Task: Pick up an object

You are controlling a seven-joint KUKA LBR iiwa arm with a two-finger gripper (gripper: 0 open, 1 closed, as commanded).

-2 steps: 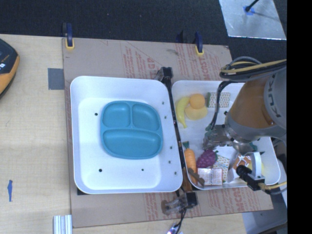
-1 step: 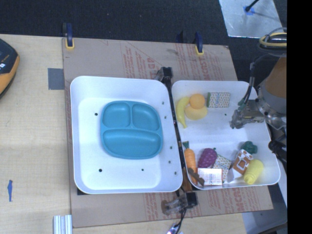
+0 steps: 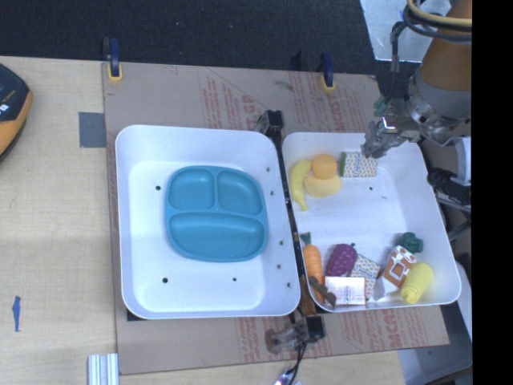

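Bench top (image 3: 56,215), pale wood, with a brown cardboard sheet under two shallow white bins set side by side and touching along their inner edges. Left bin (image 3: 136,279) holds one blue divided plate (image 3: 216,213), three compartments, lying flat near the bin's middle. Right bin (image 3: 425,215) carries the loose objects. Grey arm (image 3: 445,62) with its orange band enters from the far right, wrist angled down toward the far rim of the right bin. Gripper (image 3: 375,147) sits over the far edge of that bin, just above a small patterned packet (image 3: 359,165); whether it touches the packet cannot be made out, and the state of the jaws cannot be told from this angle. Far-left part of the right bin: yellow banana (image 3: 297,185) lying along the left wall, with an orange ball (image 3: 324,167) resting on a yellow piece (image 3: 323,186) just beside it. Near-left corner: orange carrot (image 3: 313,263), purple grape bunch (image 3: 342,258) touching it on the right, white carton with red print (image 3: 347,289) nearest the rim. Near-right corner: orange-and-white box (image 3: 396,268), yellow bottle-like object (image 3: 416,282) against it, small dark green item (image 3: 409,241) just beyond. Blue clamps (image 3: 115,58) grip the cardboard's far edge.
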